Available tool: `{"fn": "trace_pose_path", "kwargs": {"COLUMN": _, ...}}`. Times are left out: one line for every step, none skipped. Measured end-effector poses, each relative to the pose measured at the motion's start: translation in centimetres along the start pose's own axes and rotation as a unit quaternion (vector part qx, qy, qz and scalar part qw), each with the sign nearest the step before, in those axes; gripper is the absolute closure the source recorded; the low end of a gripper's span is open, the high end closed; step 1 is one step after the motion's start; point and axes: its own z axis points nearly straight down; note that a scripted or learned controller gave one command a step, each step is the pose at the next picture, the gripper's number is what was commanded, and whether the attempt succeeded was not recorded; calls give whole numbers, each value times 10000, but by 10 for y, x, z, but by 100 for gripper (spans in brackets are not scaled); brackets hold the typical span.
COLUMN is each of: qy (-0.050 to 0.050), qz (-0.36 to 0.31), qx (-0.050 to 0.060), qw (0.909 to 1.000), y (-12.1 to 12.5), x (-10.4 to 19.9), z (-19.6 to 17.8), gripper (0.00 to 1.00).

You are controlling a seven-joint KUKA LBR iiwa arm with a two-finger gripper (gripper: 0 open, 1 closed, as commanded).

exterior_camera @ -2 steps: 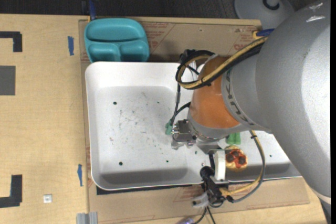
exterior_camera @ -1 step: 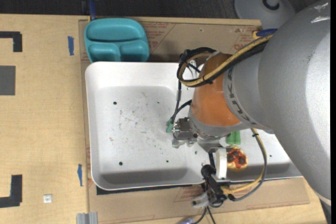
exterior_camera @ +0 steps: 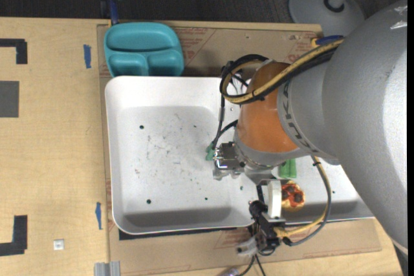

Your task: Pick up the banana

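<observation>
One white bin (exterior_camera: pixel 162 152) in plain sight, one teal tray (exterior_camera: pixel 143 48) upper left, one arm (exterior_camera: pixel 336 100), one green item (exterior_camera: pixel 288 169), one orange-red item (exterior_camera: pixel 293 194).

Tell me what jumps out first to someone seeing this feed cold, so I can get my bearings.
The big grey arm with its orange band dominates the right side, hanging over the right bin and hiding most of it. Left of it, the left white bin shows a bare, scuffed floor, with a teal divided tray just behind its far edge. A green and an orange-red object peek out below the arm.
</observation>
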Motion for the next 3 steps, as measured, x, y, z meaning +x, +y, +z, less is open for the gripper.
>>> {"fn": "trace_pose_path", "kwargs": {"qy": -10, "qz": -2508, "qx": 20, "qw": 9680, "y": -2, "x": 60, "z": 57, "gripper": 100}}
{"fn": "trace_pose_path", "kwargs": {"qy": -8, "qz": -2502, "qx": 11, "qw": 9682, "y": -2, "x": 61, "z": 47, "gripper": 100}}
{"fn": "trace_pose_path", "kwargs": {"qy": -14, "qz": -2024, "qx": 12, "qw": 9793, "y": -3, "x": 101, "z": -41, "gripper": 100}}
